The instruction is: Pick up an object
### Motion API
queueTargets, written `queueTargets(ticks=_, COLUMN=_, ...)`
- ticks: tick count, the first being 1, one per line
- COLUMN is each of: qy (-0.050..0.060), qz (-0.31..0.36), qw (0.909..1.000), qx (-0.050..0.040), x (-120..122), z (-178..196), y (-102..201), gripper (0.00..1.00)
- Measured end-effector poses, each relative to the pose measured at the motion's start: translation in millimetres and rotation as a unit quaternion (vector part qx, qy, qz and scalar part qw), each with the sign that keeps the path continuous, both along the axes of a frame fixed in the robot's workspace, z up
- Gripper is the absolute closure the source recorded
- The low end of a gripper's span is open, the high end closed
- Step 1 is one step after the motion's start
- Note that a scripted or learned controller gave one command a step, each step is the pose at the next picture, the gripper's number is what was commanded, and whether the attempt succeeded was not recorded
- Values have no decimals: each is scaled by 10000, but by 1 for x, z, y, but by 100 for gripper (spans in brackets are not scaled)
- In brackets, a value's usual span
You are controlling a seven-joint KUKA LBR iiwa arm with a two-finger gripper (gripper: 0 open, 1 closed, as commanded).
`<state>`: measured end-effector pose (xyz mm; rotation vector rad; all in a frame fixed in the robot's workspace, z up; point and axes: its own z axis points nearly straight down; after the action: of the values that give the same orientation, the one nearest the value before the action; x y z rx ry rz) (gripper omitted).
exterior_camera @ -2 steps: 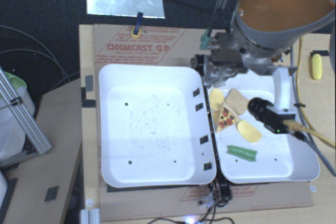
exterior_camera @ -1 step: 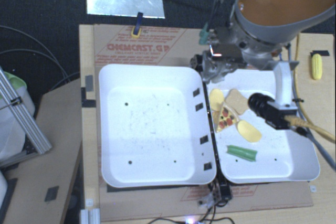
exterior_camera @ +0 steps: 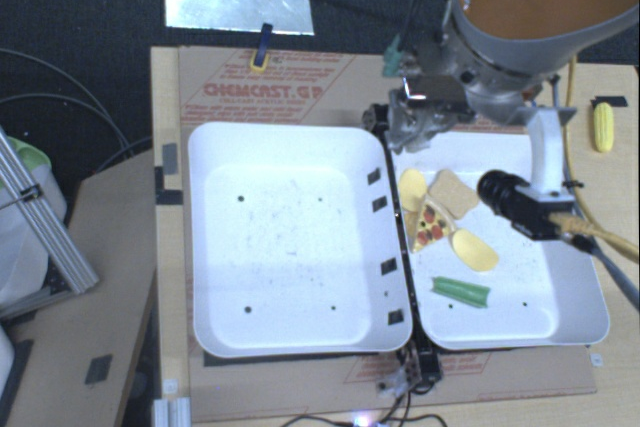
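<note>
1. Red lettering runs along the cardboard sheet [exterior_camera: 290, 80] under the two bins, just above the left bin [exterior_camera: 285, 240]; it reads roughly "CHEMCAST" followed by two or three more letters, possibly "GP", though the tail end is soft.
2. A smaller line of red print sits above that big word on the same cardboard, too small and blurred to read.
3. More red print peeks out on the cardboard strip below the bins, near the front edge, and it cannot be made out.
4. No readable marks, numbers or labels show on the bins themselves or on the arm.
</note>
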<state>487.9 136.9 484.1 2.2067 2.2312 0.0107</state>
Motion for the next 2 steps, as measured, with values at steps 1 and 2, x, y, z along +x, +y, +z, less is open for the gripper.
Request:
queueTargets(ticks=1, qy=96, qz=-24, qw=9999, qx=-28, x=-3, z=-141, y=44, gripper=100)
queueTargets(ticks=2, qy=-1, qz=-65, qw=10000, qx=-3, x=0, z=-87, y=-2, gripper=100)
